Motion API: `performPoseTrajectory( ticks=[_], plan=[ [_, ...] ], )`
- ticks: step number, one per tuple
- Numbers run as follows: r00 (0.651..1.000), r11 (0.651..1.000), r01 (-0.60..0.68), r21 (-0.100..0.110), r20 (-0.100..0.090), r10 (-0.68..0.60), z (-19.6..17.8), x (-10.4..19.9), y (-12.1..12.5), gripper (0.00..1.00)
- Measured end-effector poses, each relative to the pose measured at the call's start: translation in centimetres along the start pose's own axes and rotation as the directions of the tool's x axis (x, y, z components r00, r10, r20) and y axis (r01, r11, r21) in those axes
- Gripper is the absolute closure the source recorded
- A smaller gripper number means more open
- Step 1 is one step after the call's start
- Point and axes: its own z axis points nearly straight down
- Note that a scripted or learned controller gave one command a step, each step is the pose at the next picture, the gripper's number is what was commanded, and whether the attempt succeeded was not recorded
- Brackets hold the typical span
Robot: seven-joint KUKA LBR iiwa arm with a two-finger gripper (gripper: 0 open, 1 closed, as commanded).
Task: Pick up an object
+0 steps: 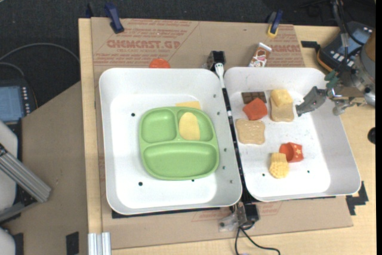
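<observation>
- The hand (314, 98) hangs over the right side of the right bin (334, 185), reaching in from the right. One dark finger points left toward the food pile. I honestly can't tell if it's spread or pressed together, and nothing is pinched in it.
- Closest candidate is the tan block (282, 106), just left of the fingertip. It's touching or nearly touching the red-orange piece (255, 108), which sits by a dark brown piece (253, 96), so that corner is crowded.
- To do this well, I'd come straight down on the tan block with the fingers straddling its free sides, not the side squeezed against the red-orange one.
- Easier picks might be the toast slice (250, 132), though it lies flat, or the red piece (292, 151) and yellow corn-looking piece (278, 165) nearer the front, which touch each other.
- The left bin (119, 188) holds a green divided plate (178, 144) with a yellow piece (188, 126) in it, well apart from the hand, so skip it.
</observation>
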Motion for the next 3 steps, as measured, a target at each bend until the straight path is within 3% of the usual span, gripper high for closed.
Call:
performPoseTrajectory(
  ticks=[1, 2, 3],
  plan=[
    [1.0, 1.0, -0.001, 0.016, -0.005, 0.001, 13.3, 2.0, -4.1, 0.0],
    [1.0, 1.0, -0.001, -0.01, 0.005, 0.001, 19.8, 1.8, -2.3, 0.0],
    [1.0, 1.0, -0.003, -0.015, 0.007, 0.003, 18.5, 1.7, -2.2, 1.0]
  ],
)
